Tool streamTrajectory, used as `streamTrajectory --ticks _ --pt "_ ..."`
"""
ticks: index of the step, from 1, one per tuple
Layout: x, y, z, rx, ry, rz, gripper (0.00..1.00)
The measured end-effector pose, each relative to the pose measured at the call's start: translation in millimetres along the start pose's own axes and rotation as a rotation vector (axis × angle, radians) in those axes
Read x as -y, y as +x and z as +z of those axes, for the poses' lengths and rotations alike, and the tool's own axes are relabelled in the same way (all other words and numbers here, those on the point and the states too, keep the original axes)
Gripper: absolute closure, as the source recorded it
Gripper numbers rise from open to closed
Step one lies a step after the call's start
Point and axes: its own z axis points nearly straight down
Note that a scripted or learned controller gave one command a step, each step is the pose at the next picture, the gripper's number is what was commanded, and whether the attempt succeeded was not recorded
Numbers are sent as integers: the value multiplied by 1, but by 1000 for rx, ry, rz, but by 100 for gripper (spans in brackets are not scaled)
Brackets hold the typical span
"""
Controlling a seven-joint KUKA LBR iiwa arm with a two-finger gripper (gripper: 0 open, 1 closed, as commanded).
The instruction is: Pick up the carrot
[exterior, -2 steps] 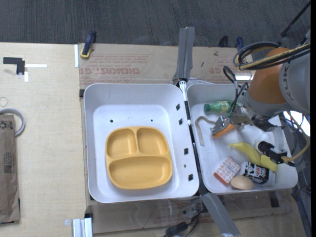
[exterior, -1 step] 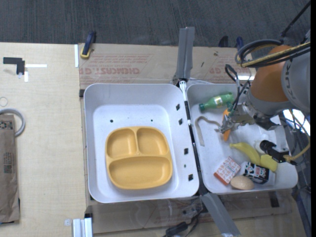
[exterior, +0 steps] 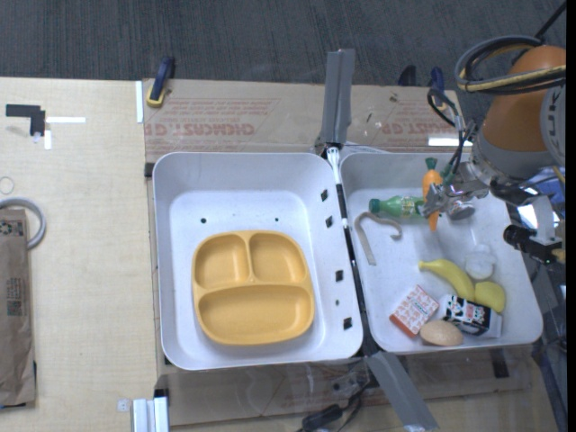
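Camera view puts the carrot at the back of the right bin, beside a green bottle, with your gripper right at it. You cannot tell how the tool stands, nor whether it has the carrot. Judge the carrot light, stiff and smooth, likely to slip; take it across the orange body, below the green top.
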Motion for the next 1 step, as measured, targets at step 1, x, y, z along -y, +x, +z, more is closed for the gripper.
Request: streamTrajectory --ticks 1 --pt "5 -20 -93 0 2 153 100"
